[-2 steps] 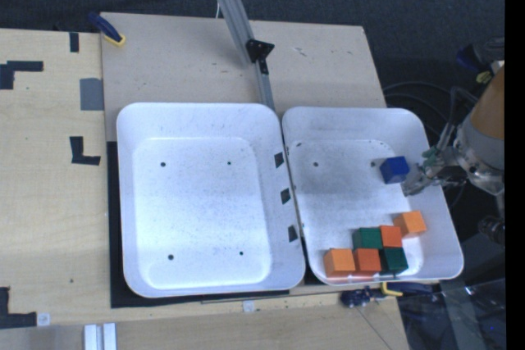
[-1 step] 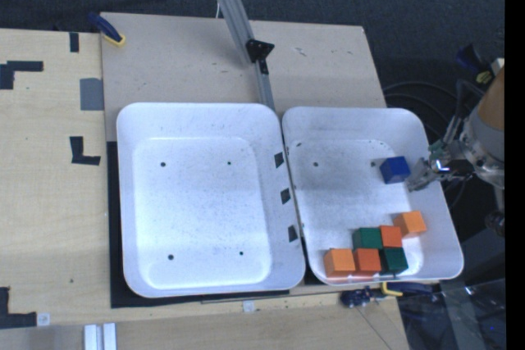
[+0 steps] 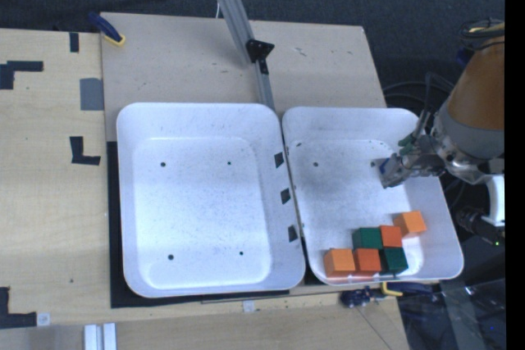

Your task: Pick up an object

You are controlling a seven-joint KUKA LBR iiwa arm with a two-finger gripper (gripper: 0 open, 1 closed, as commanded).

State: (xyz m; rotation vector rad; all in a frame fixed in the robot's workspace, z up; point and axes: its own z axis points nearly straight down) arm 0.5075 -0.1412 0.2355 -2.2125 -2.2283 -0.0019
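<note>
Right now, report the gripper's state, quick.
Gripper: over the right bin, above its blocks; open or shut cannot be told.

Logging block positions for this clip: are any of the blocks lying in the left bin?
No. The orange and green blocks are all bunched in the near corner of the right bin.

Slanted metal pole [image 3: 232,0]; blue-yellow clamp [image 3: 107,29] on bench [image 3: 176,61]
</note>
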